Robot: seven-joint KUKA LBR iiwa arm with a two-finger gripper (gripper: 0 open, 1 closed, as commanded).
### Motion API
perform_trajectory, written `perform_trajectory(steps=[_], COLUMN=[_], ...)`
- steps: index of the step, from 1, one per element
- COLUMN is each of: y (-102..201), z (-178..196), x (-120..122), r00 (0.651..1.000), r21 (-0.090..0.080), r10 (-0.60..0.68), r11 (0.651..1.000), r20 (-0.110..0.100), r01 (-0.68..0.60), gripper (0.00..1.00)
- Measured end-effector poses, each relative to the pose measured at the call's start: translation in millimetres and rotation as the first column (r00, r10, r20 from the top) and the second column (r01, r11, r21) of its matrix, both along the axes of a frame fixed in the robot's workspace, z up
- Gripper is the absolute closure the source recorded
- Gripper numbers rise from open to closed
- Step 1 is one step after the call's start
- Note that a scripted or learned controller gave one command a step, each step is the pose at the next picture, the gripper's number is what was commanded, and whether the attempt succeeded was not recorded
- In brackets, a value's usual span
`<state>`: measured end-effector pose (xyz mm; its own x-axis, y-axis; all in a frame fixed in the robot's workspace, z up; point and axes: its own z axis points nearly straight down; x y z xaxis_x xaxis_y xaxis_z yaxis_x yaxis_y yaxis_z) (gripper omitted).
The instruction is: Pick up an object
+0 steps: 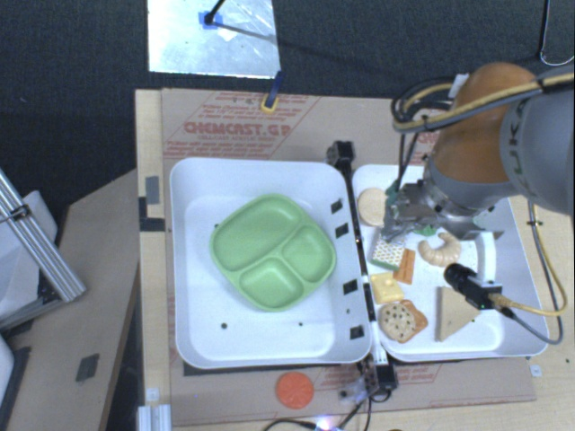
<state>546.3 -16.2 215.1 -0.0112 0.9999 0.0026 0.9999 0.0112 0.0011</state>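
Step in hand, by the look of it: approach/descent over the right bin (pixel 517 241), nothing lifted yet

Gripper (pixel 400 225) low at the bin's left side, tips just above or touching the checkered cracker (pixel 388 253); contact can't be judged from this slant. Finger state: cannot tell, hidden under the wrist body and cabling. Nothing seen between them

Candidate objects, all in the right bin:
- checkered cracker: flat, square, white-green grid print, right under the tips
- orange wedge (pixel 406 266): thin, flat, touching the cracker's right edge
- croissant (pixel 439 250): curved, tan, glossy-looking, just beside the wedge
- round disc (pixel 371 206): pale cream, flat, near the bin's upper left corner
- yellow cheese slice (pixel 388 287): flat, angular, below the cracker
- cookie (pixel 402 321): brown, speckled, rough surface, overlapping a second piece
- sandwich triangle (pixel 455 314): beige, smooth, lower right

Left bin (pixel 193 241) holds a green divided plate (pixel 272 251): three compartments, smooth moulded plastic, well apart from the gripper

Next move probably calls for: settle on one target, straddle it, close. Flat thin pieces lying tight together likely hard to pinch, risk of catching two or sliding off. Croissant likely easier, thicker and rounded
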Motion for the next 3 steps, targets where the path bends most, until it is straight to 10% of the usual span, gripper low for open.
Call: perform_trajectory(steps=[3], y=[29.7], z=[12.7], x=[11.7], r00=[1.000], r21=[-0.002], r10=[-0.004], r11=[1.000], r20=[0.001], r01=[0.004], gripper=[1.00])
